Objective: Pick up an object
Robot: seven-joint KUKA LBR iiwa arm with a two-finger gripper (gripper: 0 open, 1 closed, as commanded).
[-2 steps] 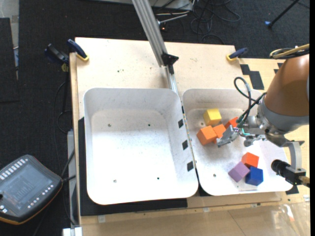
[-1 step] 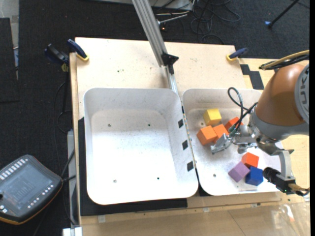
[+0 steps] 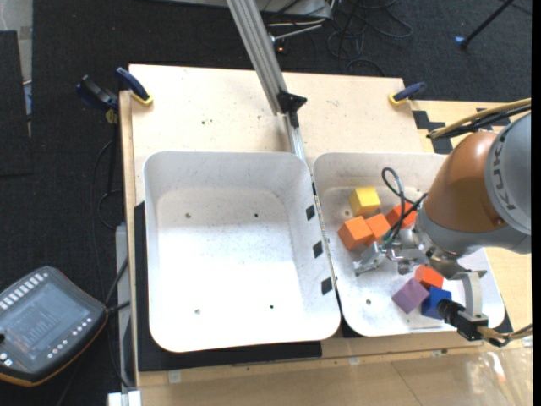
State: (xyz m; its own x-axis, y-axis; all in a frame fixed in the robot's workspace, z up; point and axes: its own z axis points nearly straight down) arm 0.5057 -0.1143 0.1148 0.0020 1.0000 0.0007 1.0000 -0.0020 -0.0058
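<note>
The right bin [image 3: 338, 184] holds several small blocks. A yellow cube [image 3: 366, 200] lies toward the back, with two orange cubes [image 3: 357, 232] just in front of it and a red-orange piece [image 3: 402, 214] beside them. Near the front lie a purple block [image 3: 411, 295], a blue block [image 3: 435, 302] and a small red-orange block [image 3: 429, 276]. My gripper [image 3: 373, 260] hangs low over the bin floor, just in front of the orange cubes and left of the purple block. The arm's orange band [image 3: 465, 197] covers the bin's right side.
The left bin [image 3: 161, 227] sits against the right one, and their walls meet in a ridge [image 3: 319, 244]. A slanted metal rail [image 3: 258, 41] runs down to the bins from the back. Clamps sit at the bench's far corners, and a pendant [image 3: 42, 320] lies at the lower left.
</note>
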